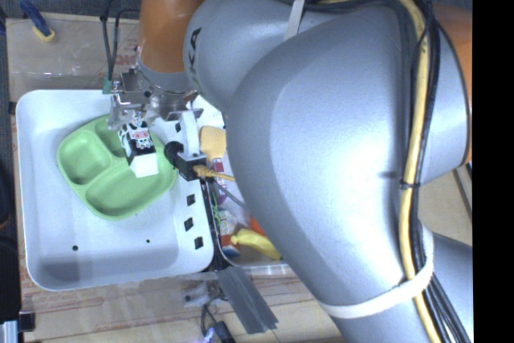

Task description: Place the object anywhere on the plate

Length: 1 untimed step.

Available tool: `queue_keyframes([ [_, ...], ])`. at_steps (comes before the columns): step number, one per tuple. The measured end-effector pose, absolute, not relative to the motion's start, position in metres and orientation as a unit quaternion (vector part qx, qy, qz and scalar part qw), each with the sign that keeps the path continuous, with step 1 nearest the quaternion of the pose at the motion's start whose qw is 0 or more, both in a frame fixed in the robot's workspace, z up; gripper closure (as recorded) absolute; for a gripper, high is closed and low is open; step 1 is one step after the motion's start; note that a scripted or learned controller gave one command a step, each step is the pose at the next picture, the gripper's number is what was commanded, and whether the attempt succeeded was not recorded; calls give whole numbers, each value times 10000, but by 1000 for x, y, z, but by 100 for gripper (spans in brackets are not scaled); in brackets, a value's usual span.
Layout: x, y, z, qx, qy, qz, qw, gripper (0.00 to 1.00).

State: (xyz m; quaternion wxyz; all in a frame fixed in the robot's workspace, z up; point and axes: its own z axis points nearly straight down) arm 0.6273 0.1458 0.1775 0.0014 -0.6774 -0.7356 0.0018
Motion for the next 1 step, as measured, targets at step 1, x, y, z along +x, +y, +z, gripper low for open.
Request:
queue_keyframes([
  [1,628,146,178,-6773,-7357,16,10,0],
])
